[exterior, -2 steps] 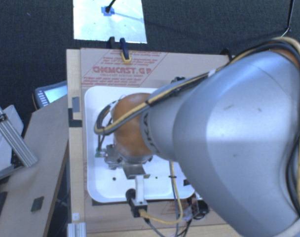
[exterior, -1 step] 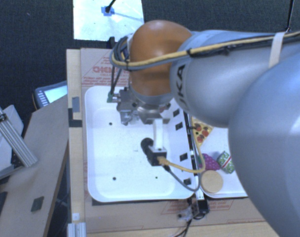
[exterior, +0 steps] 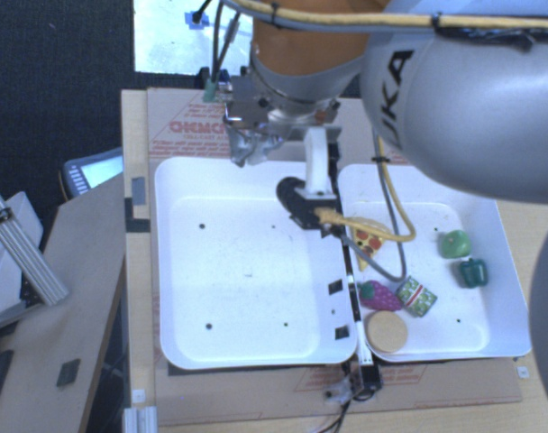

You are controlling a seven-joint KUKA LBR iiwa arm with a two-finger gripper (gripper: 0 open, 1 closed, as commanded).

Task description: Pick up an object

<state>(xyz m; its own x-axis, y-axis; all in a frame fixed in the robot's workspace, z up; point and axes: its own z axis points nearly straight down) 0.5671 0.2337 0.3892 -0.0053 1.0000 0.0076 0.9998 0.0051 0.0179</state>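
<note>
The pincer hangs well away from the round cookie, over the next bin's far edge; I cannot tell if it is apart or together; grapes and a can lie just behind the cookie, free to grab.

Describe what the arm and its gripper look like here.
The arm is a bulky, rounded grey shell with black lettering on its side and an orange band above the wrist. A yellow cable runs along it. The gripper is small, metallic grey.
</note>
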